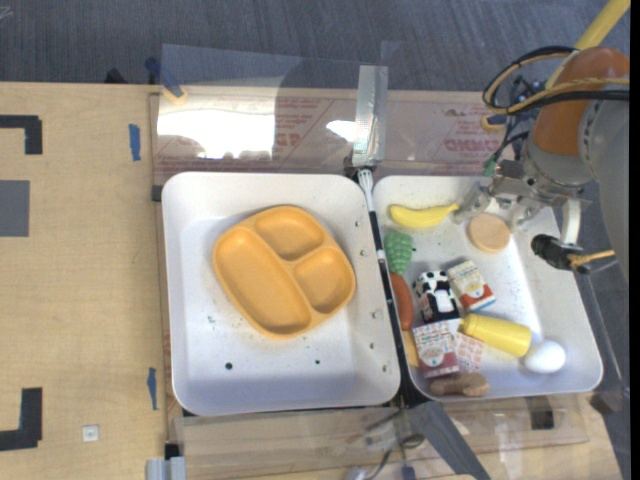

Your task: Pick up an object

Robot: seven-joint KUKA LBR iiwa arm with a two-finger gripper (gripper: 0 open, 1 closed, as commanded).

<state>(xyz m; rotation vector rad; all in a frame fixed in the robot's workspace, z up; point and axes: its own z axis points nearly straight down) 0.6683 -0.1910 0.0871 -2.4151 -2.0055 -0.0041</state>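
Over the back of the right-hand bin (pixel 590 353), the gripper (pixel 492 206) hangs with fingers spread and nothing between them, directly above a round tan disc (pixel 489 233), with a yellow banana (pixel 421 215) lying crosswise just to its left.

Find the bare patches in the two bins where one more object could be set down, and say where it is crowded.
Left bin: a bare white margin all around the orange plate, widest along the near edge. Right bin: crowded near and left; a small bare patch between the round disc and the yellow bottle.
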